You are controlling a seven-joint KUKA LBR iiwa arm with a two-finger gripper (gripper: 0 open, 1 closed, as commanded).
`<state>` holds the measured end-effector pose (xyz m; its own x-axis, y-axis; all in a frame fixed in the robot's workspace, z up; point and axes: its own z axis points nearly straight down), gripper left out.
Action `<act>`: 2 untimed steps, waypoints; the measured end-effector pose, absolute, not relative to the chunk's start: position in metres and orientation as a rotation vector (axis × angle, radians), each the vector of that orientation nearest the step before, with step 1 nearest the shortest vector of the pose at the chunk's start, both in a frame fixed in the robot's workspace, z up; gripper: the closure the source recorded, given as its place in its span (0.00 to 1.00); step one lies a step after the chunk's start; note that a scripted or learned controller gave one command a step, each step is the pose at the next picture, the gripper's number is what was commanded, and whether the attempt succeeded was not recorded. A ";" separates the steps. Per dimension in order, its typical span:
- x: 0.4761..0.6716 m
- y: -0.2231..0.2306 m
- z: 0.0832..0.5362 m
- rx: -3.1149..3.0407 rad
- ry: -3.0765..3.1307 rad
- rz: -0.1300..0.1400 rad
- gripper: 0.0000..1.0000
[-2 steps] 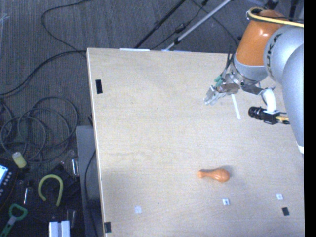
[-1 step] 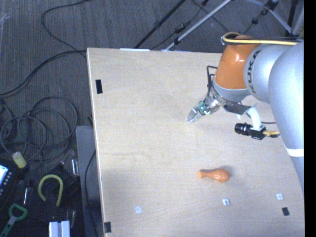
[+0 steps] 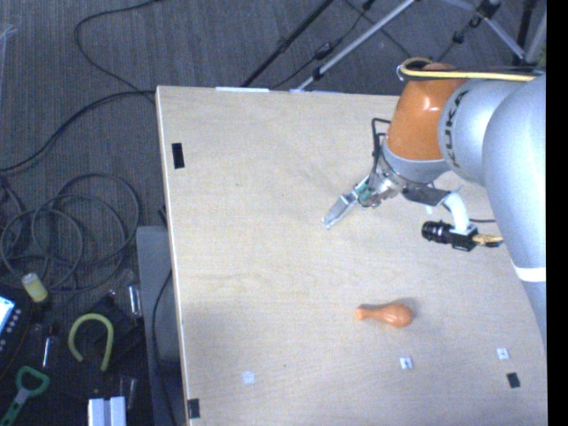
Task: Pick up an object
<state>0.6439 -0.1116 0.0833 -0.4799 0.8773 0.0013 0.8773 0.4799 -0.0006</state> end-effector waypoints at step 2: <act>0.644 -0.112 0.092 -1.604 -2.699 -0.002 0.00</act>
